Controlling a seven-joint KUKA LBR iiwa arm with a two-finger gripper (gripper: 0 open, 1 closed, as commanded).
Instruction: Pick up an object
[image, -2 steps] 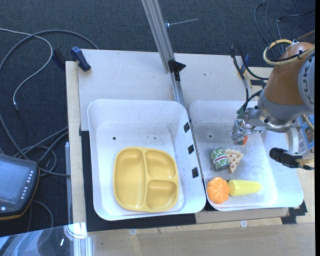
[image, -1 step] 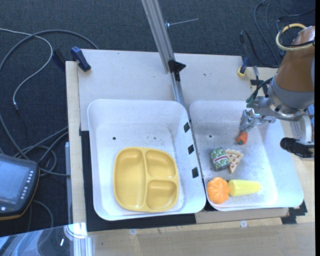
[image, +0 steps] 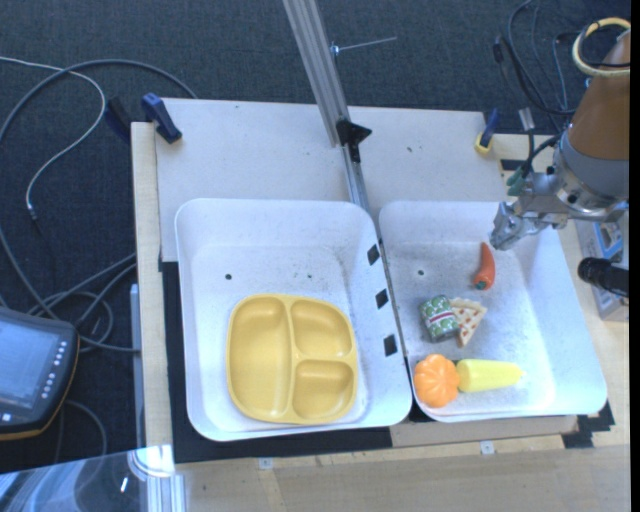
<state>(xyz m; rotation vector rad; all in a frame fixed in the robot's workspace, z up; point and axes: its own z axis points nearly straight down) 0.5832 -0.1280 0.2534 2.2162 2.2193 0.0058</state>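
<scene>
So the left bin is sitting there with a yellow divided tray lying flat in it, and the right bin is holding a little cluster near its front: an orange pumpkin touching a yellow corn cob, with a green-patterned block and a pizza slice just behind. The toy carrot is lying further back, and the gripper is hanging just above it at the bin's back edge (honestly can't tell whether it's open or closed from here).

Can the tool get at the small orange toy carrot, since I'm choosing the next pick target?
Probably yes. The tool hangs just above the small orange toy carrot in the right white bin, and nothing lies between or over them.
</scene>
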